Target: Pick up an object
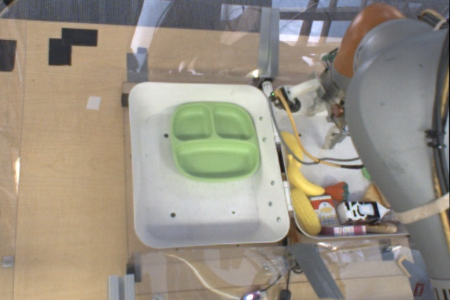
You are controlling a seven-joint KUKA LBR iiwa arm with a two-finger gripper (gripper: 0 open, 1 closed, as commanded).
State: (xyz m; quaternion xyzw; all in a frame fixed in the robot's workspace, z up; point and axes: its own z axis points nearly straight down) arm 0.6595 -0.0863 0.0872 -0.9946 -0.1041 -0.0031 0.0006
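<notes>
Banana (pixel 301 172) lies at 9 o'clock in the right bin (pixel 307 230), probably light, smooth, curved; take it mid-body across the narrow width; you cannot tell the claw (pixel 336 124) state.

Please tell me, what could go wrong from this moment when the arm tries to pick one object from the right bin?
1. The banana, corn cob and small packages lie tightly together in the near corner of the right bin, so the pincer may catch two things or slip off.
2. A yellow cable runs across that bin; it could snag on the fingers.
3. The arm covers much of the bin from this camera, so a missed grasp may go unnoticed.
</notes>
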